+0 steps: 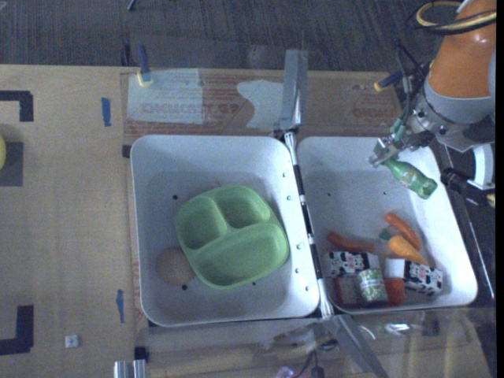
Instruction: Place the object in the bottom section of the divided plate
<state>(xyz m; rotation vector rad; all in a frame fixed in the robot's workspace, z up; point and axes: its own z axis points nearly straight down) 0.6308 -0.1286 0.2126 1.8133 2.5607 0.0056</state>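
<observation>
- Arm (465, 69): grey with an orange band, entering from the right, above the upper right corner of the right bin (331, 160).
- Gripper (387, 154): the fingers pinch the cap end of a green bottle (412, 177), which slants down and to the right from them, over the upper right part of the right bin.
- Divided plate (233, 236): green, three sections, in the left bin (157, 164), well to the left of and below the fingers; the large bottom section faces the near edge.
- Round tan ball (173, 266): touching the plate's lower left rim, farther left from the fingers.
- Orange carrots (403, 239): below the fingers, in the right bin's lower right part.
- Red-orange stick (350, 242): below and slightly left of the fingers.
- Black-and-white cartons (425, 276): along the right bin's near wall, well below the fingers, with a small green-labelled can (371, 284) between them.
- Desk (63, 235): pale wood, with blue tape marks, far left of the fingers.
</observation>
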